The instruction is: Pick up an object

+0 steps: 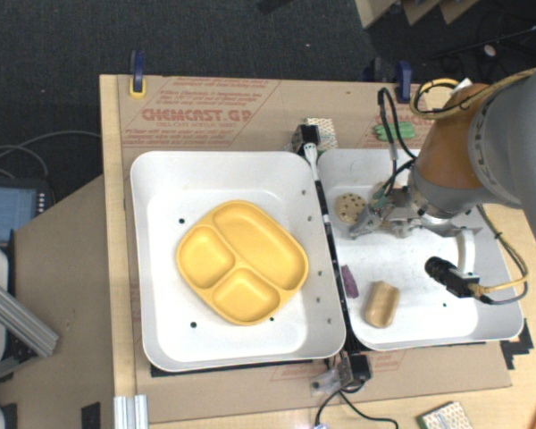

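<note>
**Clerk:** While the ledger is open, item one: which step are you at?

**Arm:** Approach, by my judgement. My gripper (372,214) sits low in the right bin (482,324), near its ten o'clock corner, with nothing seen between the tips. Whether the jaws are parted or closed, I cannot tell; the metal parts blur together there.

**Clerk:** Item two: candidates for picking.

**Arm:** Entry a: small round speckled disc (347,206), just beside my gripper at nine o'clock, near the bin's far-left corner. Entry b: tan cylinder (381,303), lying on its side toward six o'clock of the bin, well apart from me. Entry c: slim purple piece (349,281), against the left wall, just beside the cylinder at ten o'clock. Entry d: yellow divided tray (241,261), centre of the left bin (161,186), three compartments, nothing seen in them.

**Clerk:** Item three: next move.

**Arm:** The disc is nearest. It looks flat, so I judge I would have to shift toward nine o'clock, straddle it and close low; slipping off its edge is the risk.

**Clerk:** Item four: pose.

**Arm:** Reaching in from three o'clock, orange band (447,150) above the wrist, wrist bent downward over the bin's upper half, cables trailing beside it.
</note>
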Motion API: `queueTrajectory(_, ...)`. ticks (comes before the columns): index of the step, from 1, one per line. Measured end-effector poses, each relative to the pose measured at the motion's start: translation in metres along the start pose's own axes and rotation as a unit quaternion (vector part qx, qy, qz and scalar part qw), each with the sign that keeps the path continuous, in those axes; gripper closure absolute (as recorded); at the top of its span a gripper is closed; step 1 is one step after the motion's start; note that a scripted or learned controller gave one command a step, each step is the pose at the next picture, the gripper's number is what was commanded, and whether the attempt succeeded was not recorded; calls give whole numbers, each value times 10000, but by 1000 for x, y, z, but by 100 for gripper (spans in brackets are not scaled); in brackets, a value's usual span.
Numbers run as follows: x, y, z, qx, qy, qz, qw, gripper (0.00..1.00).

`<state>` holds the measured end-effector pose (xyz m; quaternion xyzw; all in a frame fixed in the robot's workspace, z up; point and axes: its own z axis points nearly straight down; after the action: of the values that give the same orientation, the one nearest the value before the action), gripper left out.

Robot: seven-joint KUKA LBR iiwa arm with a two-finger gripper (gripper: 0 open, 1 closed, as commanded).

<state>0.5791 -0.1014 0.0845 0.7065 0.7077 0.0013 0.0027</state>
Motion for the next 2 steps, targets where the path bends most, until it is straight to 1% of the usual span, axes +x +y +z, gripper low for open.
queueTrajectory(1, 4, 28, 0, 25, 6, 5, 10000, 0)
queueTrajectory(2, -29, 78, 2, 235, 38, 38, 9997, 0)
